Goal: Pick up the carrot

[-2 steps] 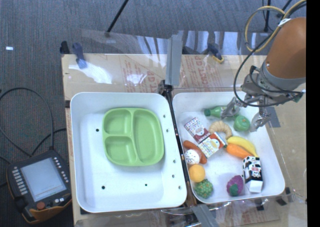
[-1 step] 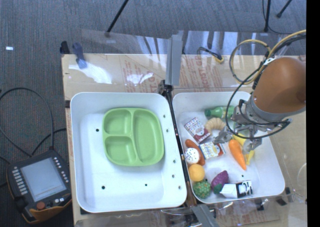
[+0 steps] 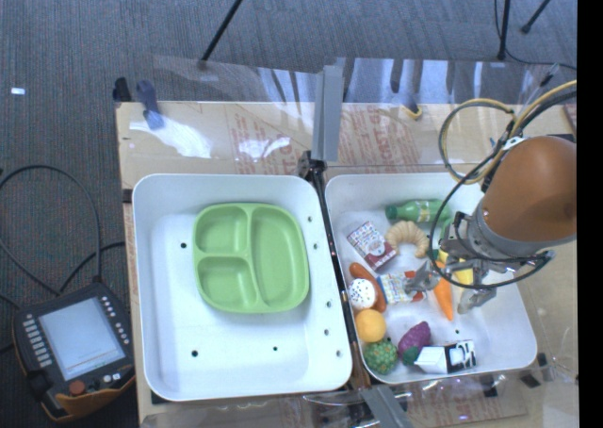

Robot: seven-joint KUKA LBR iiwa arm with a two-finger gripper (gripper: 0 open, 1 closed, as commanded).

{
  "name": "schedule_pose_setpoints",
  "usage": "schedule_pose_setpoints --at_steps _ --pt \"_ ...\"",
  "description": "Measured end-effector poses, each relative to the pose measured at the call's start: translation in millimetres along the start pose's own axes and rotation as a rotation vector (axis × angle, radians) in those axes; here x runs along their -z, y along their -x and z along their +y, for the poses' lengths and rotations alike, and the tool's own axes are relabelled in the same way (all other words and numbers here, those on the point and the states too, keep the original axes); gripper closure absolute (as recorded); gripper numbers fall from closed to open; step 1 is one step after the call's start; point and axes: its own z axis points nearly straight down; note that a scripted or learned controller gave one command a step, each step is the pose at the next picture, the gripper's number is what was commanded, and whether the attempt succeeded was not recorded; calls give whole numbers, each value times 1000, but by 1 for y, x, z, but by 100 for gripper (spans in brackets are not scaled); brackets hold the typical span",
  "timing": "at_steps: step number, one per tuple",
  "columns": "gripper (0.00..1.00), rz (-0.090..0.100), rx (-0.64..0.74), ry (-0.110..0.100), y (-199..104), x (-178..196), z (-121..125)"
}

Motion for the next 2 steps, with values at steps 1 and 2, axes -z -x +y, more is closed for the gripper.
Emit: schedule_pose_setpoints --at_steps 1,2 --pt "100 -6 6 -1 5 11 0" --pt "100 1 -97 -2 69 0 -50"
